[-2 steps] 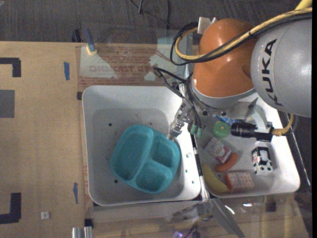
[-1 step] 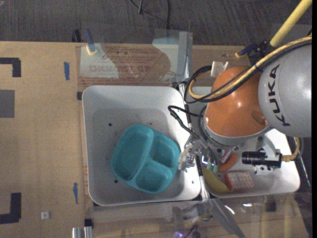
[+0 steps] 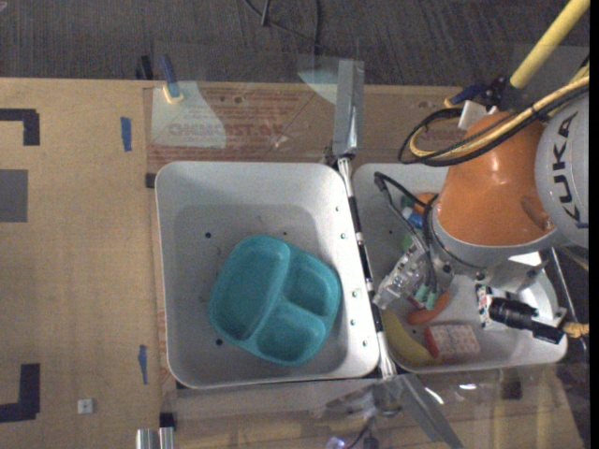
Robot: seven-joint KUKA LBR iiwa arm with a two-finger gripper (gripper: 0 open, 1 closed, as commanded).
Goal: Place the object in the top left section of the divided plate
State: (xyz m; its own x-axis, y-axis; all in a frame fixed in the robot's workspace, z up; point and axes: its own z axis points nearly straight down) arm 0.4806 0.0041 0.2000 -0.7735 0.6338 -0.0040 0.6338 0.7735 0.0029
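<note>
A teal divided plate (image 3: 274, 299) lies tilted in the left white bin (image 3: 187, 190), with one long section and two smaller ones, all bare. My gripper (image 3: 401, 285) hangs low over the left part of the right bin (image 3: 367, 187), just right of the wall between the bins. Beneath and beside it lie a yellow curved piece (image 3: 406, 340), a pink-red block (image 3: 454, 341), and a small red-orange item (image 3: 421, 316). The orange band of the arm (image 3: 487, 195) hides much of that bin.
Black and yellow cables (image 3: 440, 134) loop above the wrist. A black cylinder (image 3: 513, 311) juts out at the arm's lower right. A clear panel (image 3: 253, 110) stands behind the left bin. Brown board (image 3: 75, 251) with blue tape marks stretches to the left.
</note>
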